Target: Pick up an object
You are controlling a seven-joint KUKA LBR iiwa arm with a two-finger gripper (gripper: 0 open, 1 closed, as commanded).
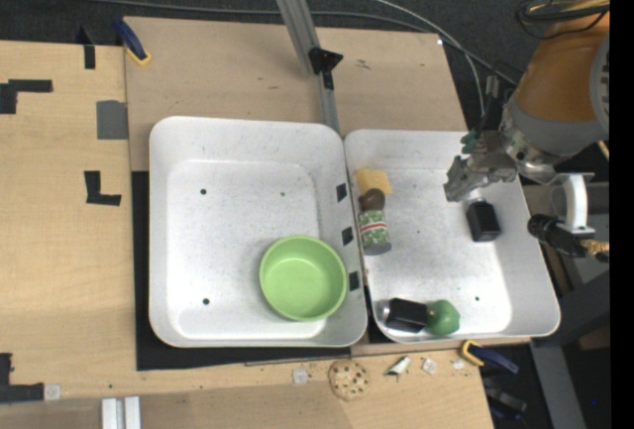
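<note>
Plywood bench (238, 60) is bearing two white bins (248, 145); we are failing to judge the gripper's (466, 181) opening, the arm (565, 80) running offscreen.

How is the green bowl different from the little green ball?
The green bowl is big, pale green and hollow; the green ball is small, darker green and solid-looking. The bowl sits alone in the left bin; the ball lies in the right bin, beside a black object. Both are green, round, and near the front edges of their bins.
</note>
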